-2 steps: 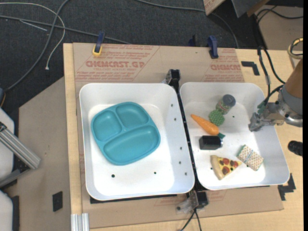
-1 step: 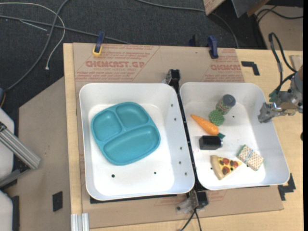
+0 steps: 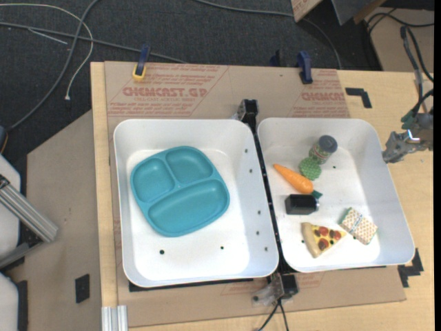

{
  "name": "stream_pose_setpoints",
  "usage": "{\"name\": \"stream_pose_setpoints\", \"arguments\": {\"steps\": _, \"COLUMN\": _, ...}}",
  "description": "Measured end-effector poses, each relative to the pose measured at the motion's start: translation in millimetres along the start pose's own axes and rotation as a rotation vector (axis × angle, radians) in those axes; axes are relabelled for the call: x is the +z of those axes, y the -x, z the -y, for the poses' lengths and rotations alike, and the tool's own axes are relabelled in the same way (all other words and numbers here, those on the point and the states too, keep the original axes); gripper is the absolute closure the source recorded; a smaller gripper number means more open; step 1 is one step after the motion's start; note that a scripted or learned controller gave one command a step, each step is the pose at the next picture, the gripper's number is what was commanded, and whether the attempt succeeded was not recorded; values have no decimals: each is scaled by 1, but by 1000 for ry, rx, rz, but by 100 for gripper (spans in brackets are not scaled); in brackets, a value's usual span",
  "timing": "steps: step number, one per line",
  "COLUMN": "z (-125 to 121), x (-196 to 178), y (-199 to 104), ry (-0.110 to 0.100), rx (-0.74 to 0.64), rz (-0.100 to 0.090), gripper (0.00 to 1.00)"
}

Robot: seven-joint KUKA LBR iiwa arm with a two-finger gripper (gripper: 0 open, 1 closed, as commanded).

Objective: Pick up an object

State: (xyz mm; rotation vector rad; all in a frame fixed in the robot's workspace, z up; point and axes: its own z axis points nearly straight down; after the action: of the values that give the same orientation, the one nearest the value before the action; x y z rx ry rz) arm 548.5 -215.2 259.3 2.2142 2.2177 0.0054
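Five small objects are gathered in the right bin (image 3: 365, 133): one carrot (image 3: 293, 177), one black block (image 3: 300, 203), one pizza slice (image 3: 321, 238), one patterned packet (image 3: 360, 225) and one jar (image 3: 320, 150). One blue divided plate (image 3: 180, 189) is held by the left bin (image 3: 131, 133). The gripper (image 3: 402, 145) is seen beside the right bin's far edge, nothing between its fingers.

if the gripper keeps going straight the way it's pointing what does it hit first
The gripper sits at the right bin's right rim and seems to point left. It would probably cross that rim first, then reach the small jar, though depth is unclear.
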Motion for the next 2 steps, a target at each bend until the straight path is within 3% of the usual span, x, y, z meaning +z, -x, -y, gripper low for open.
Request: {"name": "stream_pose_setpoints", "arguments": {"steps": 2, "z": -13, "x": -6, "y": -104, "ry": -9, "rx": -5, "rz": -6, "gripper": 100}}
